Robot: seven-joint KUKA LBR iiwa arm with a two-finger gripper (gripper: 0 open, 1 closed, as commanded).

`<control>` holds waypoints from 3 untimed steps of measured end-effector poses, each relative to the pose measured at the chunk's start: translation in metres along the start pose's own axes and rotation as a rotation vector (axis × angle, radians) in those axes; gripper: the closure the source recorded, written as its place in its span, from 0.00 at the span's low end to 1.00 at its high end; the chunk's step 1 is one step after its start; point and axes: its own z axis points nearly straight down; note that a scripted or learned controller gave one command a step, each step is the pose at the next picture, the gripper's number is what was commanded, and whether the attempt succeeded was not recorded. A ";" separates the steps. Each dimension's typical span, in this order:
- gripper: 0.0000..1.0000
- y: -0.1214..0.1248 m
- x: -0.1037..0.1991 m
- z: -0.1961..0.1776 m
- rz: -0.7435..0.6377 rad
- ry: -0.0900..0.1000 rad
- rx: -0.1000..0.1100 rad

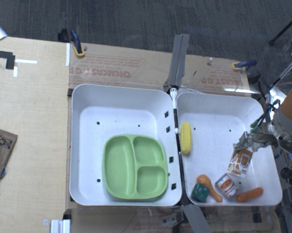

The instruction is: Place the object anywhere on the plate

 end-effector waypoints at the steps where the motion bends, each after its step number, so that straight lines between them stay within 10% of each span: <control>1: 1.00 0.029 0.058 0.025 -0.200 0.000 0.002; 2: 1.00 -0.039 0.114 0.004 -0.276 0.000 0.002; 3: 1.00 -0.041 0.216 0.004 -0.226 -0.001 0.002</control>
